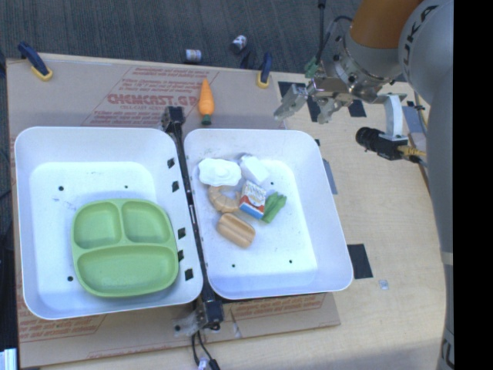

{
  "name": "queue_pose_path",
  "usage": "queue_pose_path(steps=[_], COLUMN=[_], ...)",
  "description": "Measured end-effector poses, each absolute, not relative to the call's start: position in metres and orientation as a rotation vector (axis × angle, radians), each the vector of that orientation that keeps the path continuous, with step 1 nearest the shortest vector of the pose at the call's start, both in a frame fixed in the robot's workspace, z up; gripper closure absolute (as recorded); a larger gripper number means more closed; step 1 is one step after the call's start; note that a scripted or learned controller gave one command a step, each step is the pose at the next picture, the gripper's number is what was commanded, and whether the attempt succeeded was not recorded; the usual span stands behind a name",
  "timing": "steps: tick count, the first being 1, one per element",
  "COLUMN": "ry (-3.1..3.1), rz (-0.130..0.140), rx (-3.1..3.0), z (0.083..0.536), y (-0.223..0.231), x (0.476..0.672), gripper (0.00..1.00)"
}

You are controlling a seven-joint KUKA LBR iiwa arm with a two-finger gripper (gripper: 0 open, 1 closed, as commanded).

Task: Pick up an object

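Camera view: we see a cluster of small items near the middle of the right bin (308, 241), toward its far half. A white piece (219, 171) lies at the far left of the cluster. A small carton (253, 200) with red and blue print sits just right of centre, and a white block (255, 168) lies just beyond it. A tan ring-shaped piece (223, 198) lies left of the carton, touching or nearly touching the white piece. A hot dog (236, 230) lies at the near edge of the cluster, just below the ring. A green piece (274, 206) leans against the right side of the carton.

The left bin (38, 168) holds a green tray (125, 247) with three compartments, placed in its near half. The two bins meet along a black seam with clips.

Both bins rest on a cardboard sheet (146, 91) on the worktop (385, 230). An orange carrot (206, 99) lies on the sheet, just beyond the far rim where the bins meet. Blue clamps (35, 60) stand at the sheet's far edge.

The end effector (304, 108) hangs above the worktop beyond the far right corner of the right bin, well apart from the cluster. Its fingers (286, 107) are spread apart and we see nothing between them. The arm (400, 21) enters from the right, its orange band above the wrist.
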State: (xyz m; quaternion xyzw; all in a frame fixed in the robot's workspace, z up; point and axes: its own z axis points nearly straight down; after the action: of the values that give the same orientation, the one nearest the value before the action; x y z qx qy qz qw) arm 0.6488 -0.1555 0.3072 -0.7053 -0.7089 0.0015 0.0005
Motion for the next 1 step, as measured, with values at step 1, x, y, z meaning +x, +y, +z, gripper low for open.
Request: queue_pose_path(steps=[1], ry=[-2.225], rz=[0.001], rx=[-2.215], z=[0.1029], y=[-0.1933], x=[0.6252], gripper=[0.0])
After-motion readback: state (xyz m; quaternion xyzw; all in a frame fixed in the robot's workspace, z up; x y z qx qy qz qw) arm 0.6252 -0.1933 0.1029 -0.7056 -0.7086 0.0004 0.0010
